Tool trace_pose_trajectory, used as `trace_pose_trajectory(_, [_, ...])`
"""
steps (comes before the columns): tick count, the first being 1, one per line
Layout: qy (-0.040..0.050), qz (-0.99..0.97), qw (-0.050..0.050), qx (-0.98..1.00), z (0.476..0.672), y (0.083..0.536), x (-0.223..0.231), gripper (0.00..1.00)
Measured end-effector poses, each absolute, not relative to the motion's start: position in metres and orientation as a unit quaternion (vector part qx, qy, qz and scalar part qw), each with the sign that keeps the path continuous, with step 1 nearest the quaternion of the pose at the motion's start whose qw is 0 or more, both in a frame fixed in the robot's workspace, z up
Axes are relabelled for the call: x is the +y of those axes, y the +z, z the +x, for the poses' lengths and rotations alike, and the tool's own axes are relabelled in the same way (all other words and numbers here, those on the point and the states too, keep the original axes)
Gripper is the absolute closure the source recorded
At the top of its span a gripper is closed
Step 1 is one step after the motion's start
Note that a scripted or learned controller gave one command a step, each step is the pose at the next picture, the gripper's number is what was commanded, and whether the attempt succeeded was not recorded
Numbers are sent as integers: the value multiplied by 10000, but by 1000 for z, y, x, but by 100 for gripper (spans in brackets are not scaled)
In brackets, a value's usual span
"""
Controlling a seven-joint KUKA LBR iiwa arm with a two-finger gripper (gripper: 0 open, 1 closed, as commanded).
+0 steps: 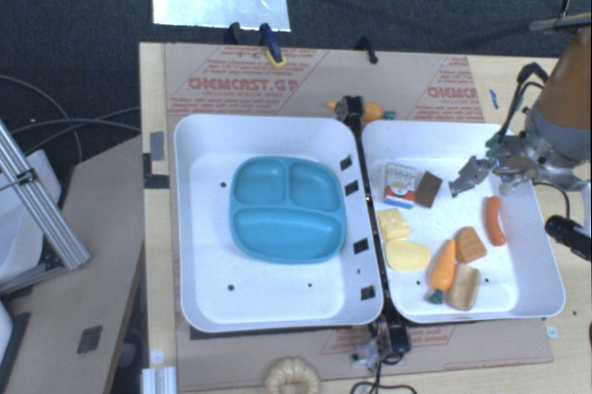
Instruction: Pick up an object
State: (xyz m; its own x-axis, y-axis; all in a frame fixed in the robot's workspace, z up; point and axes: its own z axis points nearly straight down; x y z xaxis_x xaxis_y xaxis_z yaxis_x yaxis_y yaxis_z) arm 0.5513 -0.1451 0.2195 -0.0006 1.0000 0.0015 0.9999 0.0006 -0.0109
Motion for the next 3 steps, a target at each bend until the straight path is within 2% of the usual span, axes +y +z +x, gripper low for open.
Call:
trace_pose_trajectory(1, [-4, -7060, -5, -7082, 554, 226, -145, 0])
trace_pose_trajectory(3, [6, -7065, 11, -7077, 564, 120, -144, 0])
